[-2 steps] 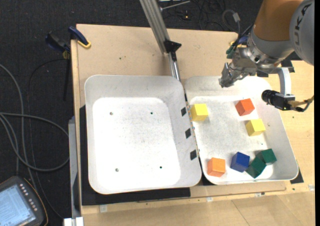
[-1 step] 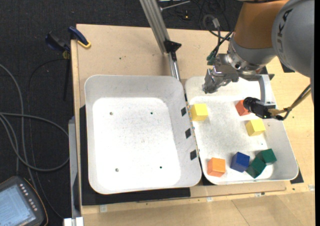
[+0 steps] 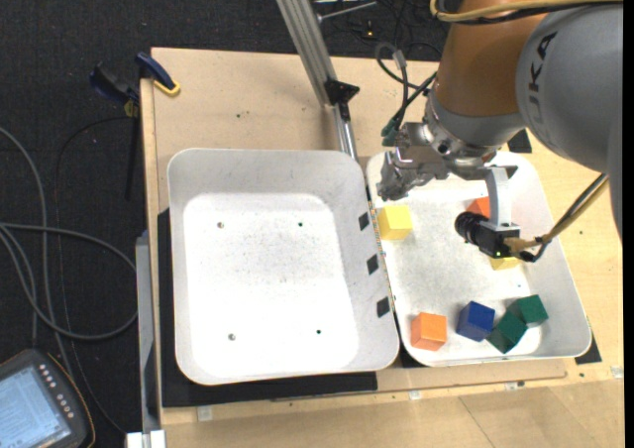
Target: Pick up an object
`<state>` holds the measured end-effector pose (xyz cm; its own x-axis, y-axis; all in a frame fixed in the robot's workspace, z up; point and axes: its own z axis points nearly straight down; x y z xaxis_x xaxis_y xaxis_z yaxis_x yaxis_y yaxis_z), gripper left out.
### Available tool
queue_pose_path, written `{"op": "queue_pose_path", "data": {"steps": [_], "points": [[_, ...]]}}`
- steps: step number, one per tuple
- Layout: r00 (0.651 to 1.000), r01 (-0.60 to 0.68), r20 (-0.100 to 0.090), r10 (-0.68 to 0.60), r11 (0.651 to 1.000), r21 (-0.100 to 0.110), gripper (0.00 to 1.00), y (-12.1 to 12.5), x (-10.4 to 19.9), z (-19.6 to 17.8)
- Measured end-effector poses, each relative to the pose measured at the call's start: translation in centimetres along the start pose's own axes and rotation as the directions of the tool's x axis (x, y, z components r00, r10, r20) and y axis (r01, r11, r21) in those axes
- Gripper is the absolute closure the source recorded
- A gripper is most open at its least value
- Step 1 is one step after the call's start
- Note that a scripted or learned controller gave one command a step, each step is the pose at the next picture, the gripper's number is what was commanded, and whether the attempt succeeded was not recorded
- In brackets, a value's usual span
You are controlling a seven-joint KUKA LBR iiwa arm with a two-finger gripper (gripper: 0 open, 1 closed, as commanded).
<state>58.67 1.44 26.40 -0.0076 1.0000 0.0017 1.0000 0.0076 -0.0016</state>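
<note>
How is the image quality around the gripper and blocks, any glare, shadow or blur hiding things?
Camera view: lighting is even and the blocks look sharp, the yellow block and blue block both crisp; no strong glare on the right bin; the gripper sits in the arm's shade, so its fingers read dark and muddled.

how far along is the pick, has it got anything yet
Done: the arm has reached into the right bin. In hand: the gripper sits just above the yellow block, which lies on the bin floor. Left: gripping and lifting it. The orange, blue and green blocks lie untouched near the front.
</note>
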Motion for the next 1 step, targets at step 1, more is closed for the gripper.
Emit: {"op": "queue_pose_path", "data": {"steps": [1], "points": [[1.0, -0.001, 0.0, 0.001, 1.0, 0.001, 1.0, -3.27, 4.07, 0.21]]}}
